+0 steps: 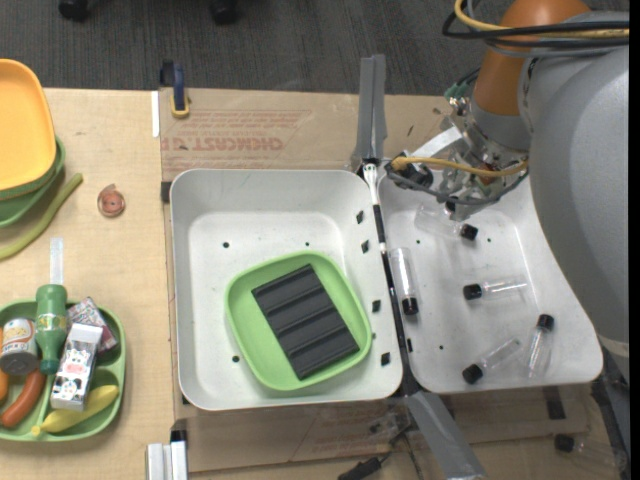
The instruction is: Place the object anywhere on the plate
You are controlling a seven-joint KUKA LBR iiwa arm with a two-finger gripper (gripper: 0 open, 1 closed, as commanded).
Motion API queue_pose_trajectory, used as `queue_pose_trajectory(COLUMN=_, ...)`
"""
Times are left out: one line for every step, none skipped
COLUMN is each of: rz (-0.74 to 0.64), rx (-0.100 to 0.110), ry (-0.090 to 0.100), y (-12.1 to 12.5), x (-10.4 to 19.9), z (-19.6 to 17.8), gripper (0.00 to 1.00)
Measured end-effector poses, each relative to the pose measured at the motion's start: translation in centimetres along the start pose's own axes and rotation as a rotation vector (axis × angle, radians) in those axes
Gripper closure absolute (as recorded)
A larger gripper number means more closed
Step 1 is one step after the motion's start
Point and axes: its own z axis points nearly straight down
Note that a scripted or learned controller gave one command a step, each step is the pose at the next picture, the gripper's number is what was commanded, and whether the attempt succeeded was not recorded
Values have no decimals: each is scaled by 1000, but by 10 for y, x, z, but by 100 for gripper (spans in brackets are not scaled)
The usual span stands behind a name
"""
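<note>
**Gripper low over the right bin, plate waiting in the left**

We see the gripper (462, 206) at the far side of the right bin (560, 368), close above a clear vial (445, 220) with a black cap; the wrist and its cables hide the fingers, so we cannot tell whether they are spread or clamped, nor whether that vial is between them; four more vials lie loose in the same bin, one of them (402, 278) along the divider; the green plate (240, 308), bearing a black ribbed block (305, 323), sits in the left bin (200, 228). We judge slipping the chief risk: the vials are smooth and round, so they may roll off the plate's raised block or squirt from a poor pinch.
</note>
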Motion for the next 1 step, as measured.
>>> queue_pose_trajectory(rz=1, rx=0, ry=1, y=0, x=0, z=0, gripper=0)
